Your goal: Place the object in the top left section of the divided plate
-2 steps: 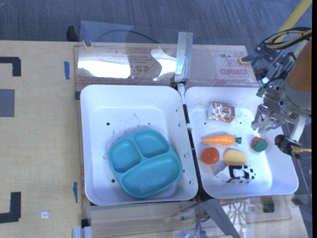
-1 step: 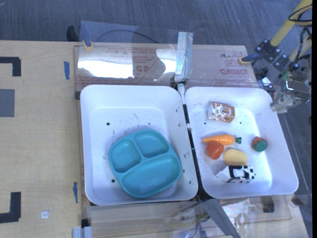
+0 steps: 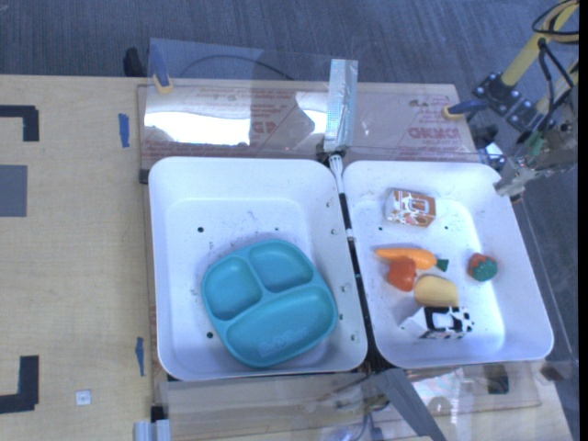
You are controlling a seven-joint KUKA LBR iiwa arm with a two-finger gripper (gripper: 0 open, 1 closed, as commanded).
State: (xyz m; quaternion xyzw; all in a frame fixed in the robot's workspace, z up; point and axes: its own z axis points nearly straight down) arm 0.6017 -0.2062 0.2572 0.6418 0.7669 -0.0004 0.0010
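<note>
Nearest the lens, a black-and-white toy cow (image 3: 447,322) lies in the right bin (image 3: 524,274) beside a yellow piece (image 3: 435,289), a carrot (image 3: 405,256), a strawberry (image 3: 482,266) and a packet (image 3: 410,208). All look light, rigid, probably slippery; the carrot's middle seems the surest hold. A teal divided plate (image 3: 267,302) waits in the left bin (image 3: 175,246). Whether the tool (image 3: 511,183), at the right bin's far rim, is open cannot be told.
</note>
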